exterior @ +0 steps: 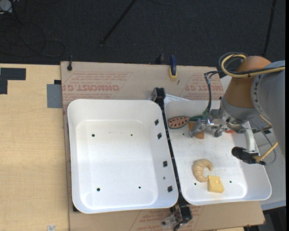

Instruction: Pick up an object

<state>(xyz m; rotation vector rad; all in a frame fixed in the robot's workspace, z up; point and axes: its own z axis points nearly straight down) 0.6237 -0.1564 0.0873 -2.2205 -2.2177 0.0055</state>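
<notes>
The hand [198, 129] is positioned low in the right bin [241, 184], over a small orange object [199, 135]; its finger state cannot be told. Centring over that object is advised before closing; the croissant [202, 169] lies nearer the camera.

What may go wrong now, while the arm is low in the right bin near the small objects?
1. The gripper is right at a small orange piece, with the reddish oval object close beside it; a grasp may catch or push the wrong one.
2. Both lie near the bin's far wall, so the piece may slide against it and not be lifted.
</notes>
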